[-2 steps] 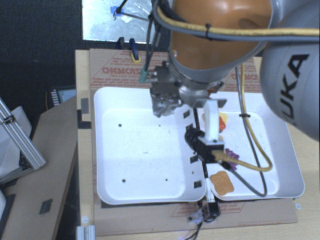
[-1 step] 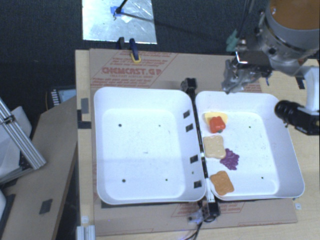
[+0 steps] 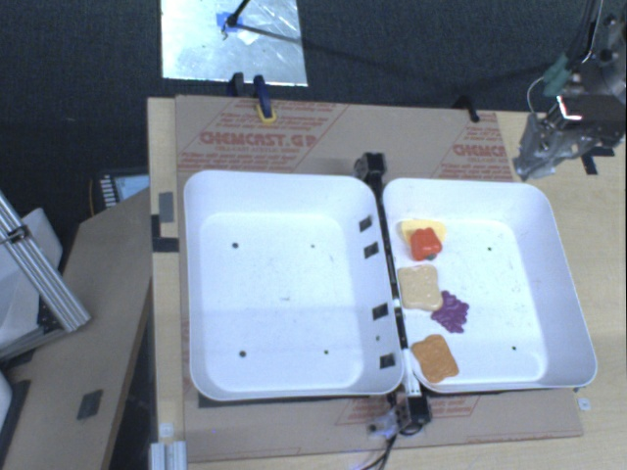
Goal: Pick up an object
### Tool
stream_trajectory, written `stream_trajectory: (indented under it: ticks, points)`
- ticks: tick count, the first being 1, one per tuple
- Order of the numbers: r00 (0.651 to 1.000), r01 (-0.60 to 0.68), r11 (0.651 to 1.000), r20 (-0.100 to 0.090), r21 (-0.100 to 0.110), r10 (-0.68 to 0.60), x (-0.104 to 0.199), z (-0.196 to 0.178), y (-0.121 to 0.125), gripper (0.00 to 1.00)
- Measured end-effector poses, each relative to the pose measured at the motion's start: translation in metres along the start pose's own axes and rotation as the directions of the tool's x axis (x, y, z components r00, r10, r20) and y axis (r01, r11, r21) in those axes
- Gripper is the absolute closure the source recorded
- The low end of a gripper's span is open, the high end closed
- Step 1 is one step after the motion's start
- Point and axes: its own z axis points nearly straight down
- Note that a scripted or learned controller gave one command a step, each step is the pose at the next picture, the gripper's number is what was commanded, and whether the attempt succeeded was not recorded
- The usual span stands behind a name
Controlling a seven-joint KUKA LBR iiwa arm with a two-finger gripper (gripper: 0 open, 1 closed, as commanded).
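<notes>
The left bin (image 3: 284, 282) is a big white tray on the brown surface (image 3: 323, 130). It sits right beside the right bin (image 3: 509, 272), and the two touch along a middle edge with little black clips.

Every other spot here is told from the right bin. All the toy food lies in it, close to its left wall, in a line from the far end to the near end.

At the far end is a yellow piece (image 3: 423, 228), flat on the floor of the bin. A red piece (image 3: 425, 246) lies on its near side, touching it and covering a bit of it.

Near the middle of that wall lies a tan slice (image 3: 421, 287), like a piece of bread. Just beside it, a little more toward the inside of the bin, is a small purple bunch (image 3: 451, 311), like grapes. It seems to touch the slice's corner.

At the near end of the bin, close to its left corner, lies an orange-brown piece (image 3: 435, 357), like toast. It lies apart from the others.

The jaws (image 3: 537, 164) hang above the far right corner of the right bin, out past its rim and well apart from all the food. Nothing sits between them. I cannot tell if they are spread or pressed together.
</notes>
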Motion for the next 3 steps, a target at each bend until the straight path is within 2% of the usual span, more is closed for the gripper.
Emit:
stream_trajectory:
  ticks: [1,2,3]
  points:
    - [1.0,0.017,1.0,-0.002,0.011,-0.017,0.058,0.092,-0.001,1.0]
    - [1.0,0.017,1.0,-0.006,-0.007,-0.017,0.1,-0.004,-0.001,1.0]
    - [1.0,0.017,1.0,-0.002,0.007,-0.017,0.178,0.08,-0.002,1.0]
